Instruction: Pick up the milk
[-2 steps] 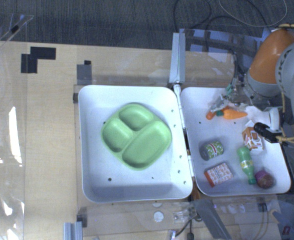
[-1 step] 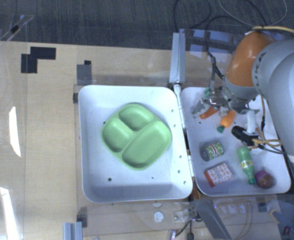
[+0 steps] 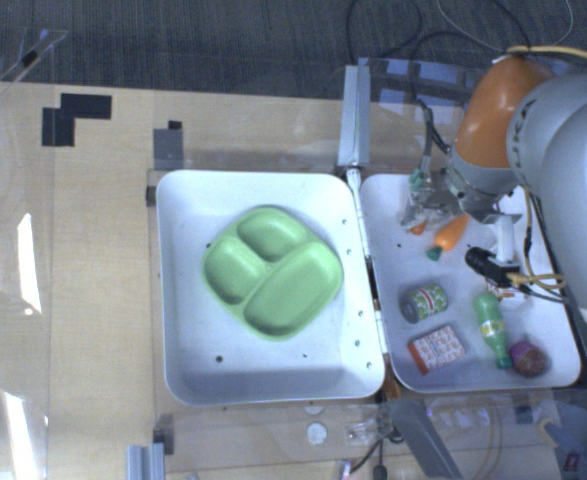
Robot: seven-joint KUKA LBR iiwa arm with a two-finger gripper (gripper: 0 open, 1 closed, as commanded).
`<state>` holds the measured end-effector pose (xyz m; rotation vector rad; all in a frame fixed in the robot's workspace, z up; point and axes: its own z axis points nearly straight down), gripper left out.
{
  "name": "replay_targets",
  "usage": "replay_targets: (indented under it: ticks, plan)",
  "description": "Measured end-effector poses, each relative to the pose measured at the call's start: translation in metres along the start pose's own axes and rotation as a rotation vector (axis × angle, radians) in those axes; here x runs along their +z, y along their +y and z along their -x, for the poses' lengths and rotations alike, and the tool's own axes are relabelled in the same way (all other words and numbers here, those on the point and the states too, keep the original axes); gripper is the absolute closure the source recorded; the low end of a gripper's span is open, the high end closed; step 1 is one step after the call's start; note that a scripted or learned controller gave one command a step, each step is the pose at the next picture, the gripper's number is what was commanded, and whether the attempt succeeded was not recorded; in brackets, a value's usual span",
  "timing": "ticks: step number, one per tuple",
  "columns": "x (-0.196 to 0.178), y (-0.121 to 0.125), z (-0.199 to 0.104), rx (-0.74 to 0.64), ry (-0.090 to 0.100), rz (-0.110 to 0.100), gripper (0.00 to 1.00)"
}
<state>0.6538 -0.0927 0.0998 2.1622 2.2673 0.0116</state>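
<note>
A small red-and-white carton (image 3: 437, 348), which I take for the milk, lies flat near the front of the right bin (image 3: 393, 268). My gripper (image 3: 420, 206) hangs low over that bin's far left part, well behind the carton and apart from it. An orange carrot (image 3: 450, 233) lies just right of the gripper. The grey arm with its orange band (image 3: 493, 118) covers the bin's far right corner.
The right bin also holds a round can (image 3: 425, 301), a green bottle (image 3: 490, 328) and a purple item (image 3: 528, 358), all close to the carton. The left bin (image 3: 183, 348) holds a green divided plate (image 3: 273, 271). Black cables (image 3: 498, 266) trail by the arm.
</note>
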Motion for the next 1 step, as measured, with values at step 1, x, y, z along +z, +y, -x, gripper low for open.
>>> replay_targets:
  ticks: [1]
  plan:
    - [-0.0804, -0.0320, -0.0005, 0.144, 0.000, -0.003, 1.00]
